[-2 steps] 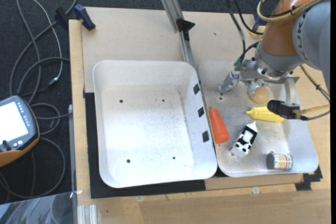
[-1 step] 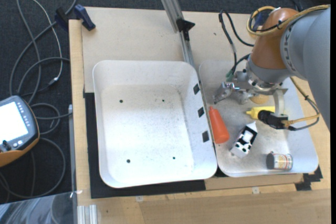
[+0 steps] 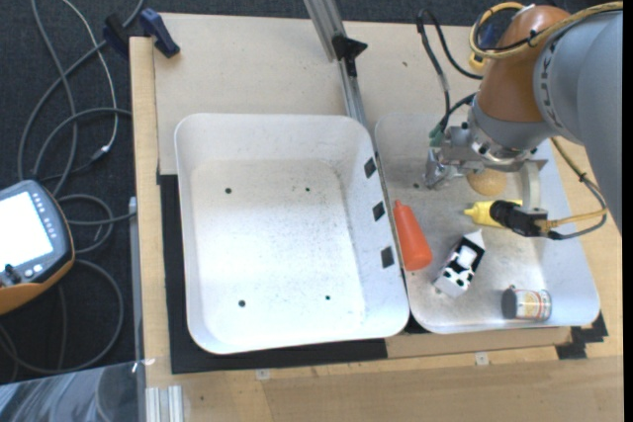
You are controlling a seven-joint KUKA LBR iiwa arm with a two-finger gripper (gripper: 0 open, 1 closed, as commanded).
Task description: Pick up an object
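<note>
in the camera view, the bench [image 3: 247, 64] is seen to carry two white bins side by side. nothing is seen lying in the left bin [image 3: 194, 145]. all the loose things are gathered in the right bin [image 3: 586, 299]: an orange carrot [image 3: 411, 234] lying along its left wall, a black-and-white toy [image 3: 459, 267] just beside the carrot's lower end, a small tin [image 3: 525, 303] on its side near the front right corner, and a tan round thing [image 3: 487, 181] partly hidden under the wrist. the pincer [image 3: 436, 173] is held low over the back part of the right bin, near its floor, with the tan round thing just to its right and the carrot's tip near, toward the front. whether the pincer is wide or narrow cannot be told, and nothing is seen held in it.

the step in hand is judged to be the reach down for a grasp; no lift is yet made. for the next move, the pincer would need to be centred over one thing, most likely the tan round thing or the carrot, closed firmly on it, and raised straight up. a rounded thing may well be pushed aside if it is met off centre.
</note>
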